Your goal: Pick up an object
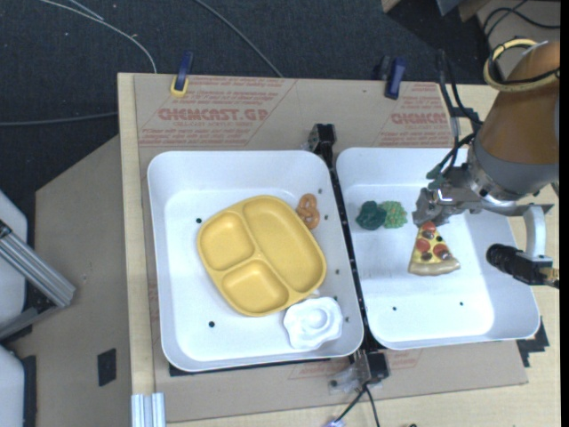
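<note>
In the right bin (427, 314) lie a pizza slice (432, 250) with red toppings and a green broccoli piece (380, 214) to its left. My gripper (429, 212) hangs just above the narrow tip of the pizza slice, right of the broccoli. Nothing shows between its fingers. The grey wrist and orange band rise to the upper right. In the left bin (178, 265) a yellow divided plate (260, 254) rests at a slant, with a small brown pretzel (308, 210) by its upper right rim and a white cup-like piece (313, 320) at its lower right.
A black clip (322, 137) sits at the top of the seam between the bins. Blue clamps (181, 72) (392, 76) hold the cardboard base at the back. A black fitting (516, 263) juts over the right bin's right rim.
</note>
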Controlling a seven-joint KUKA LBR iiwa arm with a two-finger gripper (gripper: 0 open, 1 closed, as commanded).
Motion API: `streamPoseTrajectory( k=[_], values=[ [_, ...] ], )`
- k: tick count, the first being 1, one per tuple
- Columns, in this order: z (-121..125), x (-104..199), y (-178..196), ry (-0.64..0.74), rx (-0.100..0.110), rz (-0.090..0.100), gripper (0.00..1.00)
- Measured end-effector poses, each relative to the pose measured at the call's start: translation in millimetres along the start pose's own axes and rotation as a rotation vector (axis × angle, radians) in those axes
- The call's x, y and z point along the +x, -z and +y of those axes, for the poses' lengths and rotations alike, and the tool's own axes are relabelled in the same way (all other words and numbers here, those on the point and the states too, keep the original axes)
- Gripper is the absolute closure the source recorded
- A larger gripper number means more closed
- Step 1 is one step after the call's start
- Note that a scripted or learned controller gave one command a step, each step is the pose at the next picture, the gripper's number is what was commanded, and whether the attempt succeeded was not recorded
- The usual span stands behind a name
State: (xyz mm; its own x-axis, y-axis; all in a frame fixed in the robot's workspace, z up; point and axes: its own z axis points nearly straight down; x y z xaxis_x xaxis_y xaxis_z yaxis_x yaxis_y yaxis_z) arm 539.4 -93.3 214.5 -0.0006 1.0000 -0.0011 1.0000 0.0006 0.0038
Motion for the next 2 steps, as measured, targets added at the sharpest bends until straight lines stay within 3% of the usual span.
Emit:
streamPoseTrajectory(
  k=[2],
  values=[
    [-1.4,115.5,-7.5,0.005,0.007,0.003,1.0]
  ],
)
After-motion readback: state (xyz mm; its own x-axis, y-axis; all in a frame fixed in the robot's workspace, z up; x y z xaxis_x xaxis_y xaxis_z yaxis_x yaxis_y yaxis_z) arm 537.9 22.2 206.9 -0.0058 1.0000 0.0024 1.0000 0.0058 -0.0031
